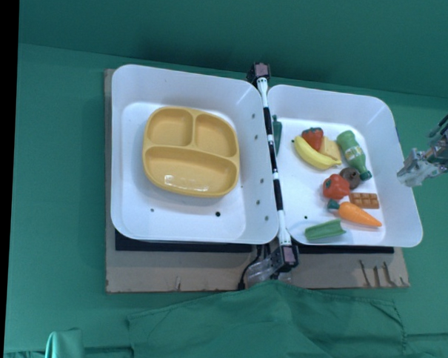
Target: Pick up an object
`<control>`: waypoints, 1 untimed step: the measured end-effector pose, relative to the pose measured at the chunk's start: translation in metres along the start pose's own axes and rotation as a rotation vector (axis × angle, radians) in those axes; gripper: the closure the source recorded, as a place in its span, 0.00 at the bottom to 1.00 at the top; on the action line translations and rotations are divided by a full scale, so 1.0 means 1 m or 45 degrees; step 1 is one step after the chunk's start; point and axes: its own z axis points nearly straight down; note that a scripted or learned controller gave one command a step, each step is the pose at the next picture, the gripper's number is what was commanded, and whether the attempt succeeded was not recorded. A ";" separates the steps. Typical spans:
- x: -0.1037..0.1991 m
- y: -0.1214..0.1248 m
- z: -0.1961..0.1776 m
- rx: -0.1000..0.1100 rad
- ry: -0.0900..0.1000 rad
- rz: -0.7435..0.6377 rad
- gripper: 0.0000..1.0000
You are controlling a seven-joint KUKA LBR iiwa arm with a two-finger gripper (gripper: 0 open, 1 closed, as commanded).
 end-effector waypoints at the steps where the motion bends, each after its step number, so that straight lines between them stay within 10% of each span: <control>1: 0.000 0.001 -0.015 -0.014 -0.005 0.001 1.00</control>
